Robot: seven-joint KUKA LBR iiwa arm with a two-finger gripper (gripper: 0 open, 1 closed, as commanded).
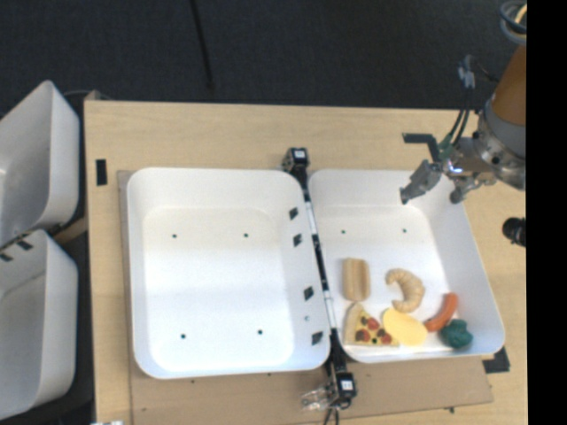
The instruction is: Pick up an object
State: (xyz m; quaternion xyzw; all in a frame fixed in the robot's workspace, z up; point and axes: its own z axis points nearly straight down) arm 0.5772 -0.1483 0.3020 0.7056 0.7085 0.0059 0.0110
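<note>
Several toy foods lie in the right bin (372, 204), near its front: a tan bread stick (356, 279), a croissant (407, 289), a pizza slice (368, 326), a yellow piece (405, 328), an orange-red sausage (441, 312) and a green lump (457, 334). My gripper (437, 189) hovers over the bin's far right corner, well behind the food. It is open, its two fingers spread apart with nothing between them.
The left bin (217, 268) sits beside the right one, with a black-clipped divider (312, 255) where they meet. White containers (31, 237) stand off the bench at the left. Bare wooden bench (221, 135) runs behind the bins.
</note>
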